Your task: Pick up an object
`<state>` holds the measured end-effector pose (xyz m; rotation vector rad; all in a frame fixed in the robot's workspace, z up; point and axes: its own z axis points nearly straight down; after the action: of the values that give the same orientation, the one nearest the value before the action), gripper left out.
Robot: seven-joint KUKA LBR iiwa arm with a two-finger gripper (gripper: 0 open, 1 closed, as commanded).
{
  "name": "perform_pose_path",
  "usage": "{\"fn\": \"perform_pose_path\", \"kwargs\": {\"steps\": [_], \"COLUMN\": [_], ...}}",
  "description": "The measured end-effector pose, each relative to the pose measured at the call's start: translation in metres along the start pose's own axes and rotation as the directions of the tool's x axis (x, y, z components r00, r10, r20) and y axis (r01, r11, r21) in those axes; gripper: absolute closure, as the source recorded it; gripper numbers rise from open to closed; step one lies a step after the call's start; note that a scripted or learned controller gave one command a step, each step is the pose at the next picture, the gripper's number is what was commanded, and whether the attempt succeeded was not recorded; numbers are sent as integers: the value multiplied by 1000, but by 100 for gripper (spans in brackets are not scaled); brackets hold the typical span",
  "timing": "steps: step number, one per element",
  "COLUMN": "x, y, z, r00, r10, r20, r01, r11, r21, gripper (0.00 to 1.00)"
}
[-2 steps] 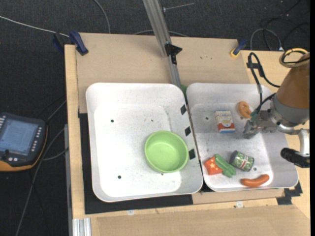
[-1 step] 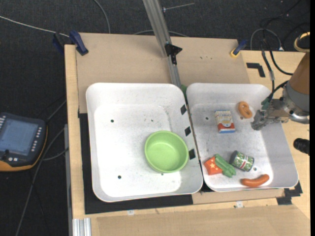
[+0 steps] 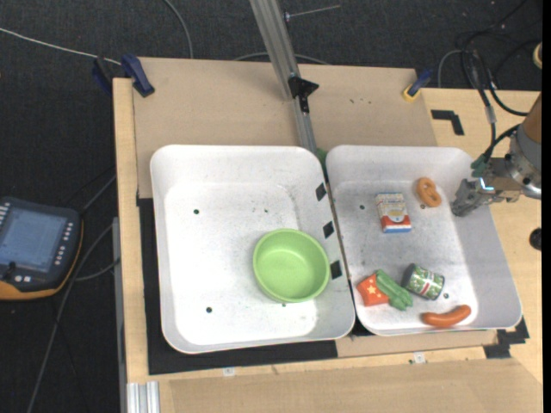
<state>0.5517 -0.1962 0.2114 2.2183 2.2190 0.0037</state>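
1. Gripper (image 3: pixel 471 198) sits at the right bin's (image 3: pixel 482 256) far right rim, near the orange ring-shaped piece (image 3: pixel 428 192) but apart from it. Whether it is open or closed cannot be told; nothing visible in its grasp.
2. Candidates all lie in the right bin: small carton (image 3: pixel 393 212), green can (image 3: pixel 424 282), red-and-green toy (image 3: pixel 382 290), sausage (image 3: pixel 447 317).
3. Left bin (image 3: pixel 215 231) holds a green bowl (image 3: pixel 291 266).
4. Judged stage: early. No object lifted; approach, grasp and lift remain.

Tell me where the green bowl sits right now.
The round green plastic bowl sits in the left white bin, at its near right corner, close to the wall shared with the right white bin.
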Motion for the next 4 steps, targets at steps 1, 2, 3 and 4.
{"fn": "perform_pose_path", "kwargs": {"steps": [1, 2, 3, 4], "x": [44, 94, 147, 195], "y": [7, 16, 23, 32], "z": [-9, -4, 1, -11], "r00": [1000, 1000, 1000, 1000], "r10": [-4, -5, -5, -4], "r20": [-2, -3, -3, -3], "r01": [4, 5, 5, 4], "r11": [1000, 1000, 1000, 1000], "r21": [3, 4, 5, 3], "gripper": [100, 100, 100, 100]}}
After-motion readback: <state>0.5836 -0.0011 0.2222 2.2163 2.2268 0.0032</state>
